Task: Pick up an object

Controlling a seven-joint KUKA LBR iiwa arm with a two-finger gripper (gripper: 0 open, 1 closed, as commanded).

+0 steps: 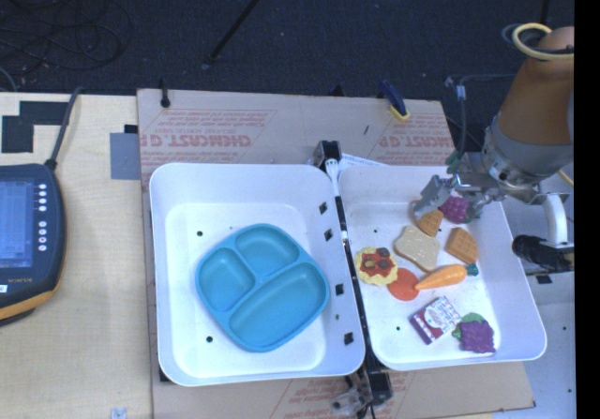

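On the far left I see a grey and orange handheld control pendant [23, 234] lying on the bench. Next comes the left white plastic bin [187, 187], which holds a blue three-compartment plastic tray [262, 288]. The right white plastic bin [525, 314] carries the toy food: a yellow pizza slice with red spots [378, 265], a red round disc [404, 289] touching an orange plastic carrot [441, 277], a pale bread slice [416, 246], a tan waffle-like wedge [460, 245], a red and white snack packet [434, 321] and a purple grape bunch [476, 334] at the near side.

My two-finger gripper [448, 198] hangs over the far part of that bin, just above a small orange-tan piece [430, 221] and a magenta round piece [457, 210]. I cannot tell how the fingers stand, as the metal parts blur together.

Those far pieces crowd each other, so I judge the step needs one target chosen, the fingers set astride it alone, and a straight descent before closing.
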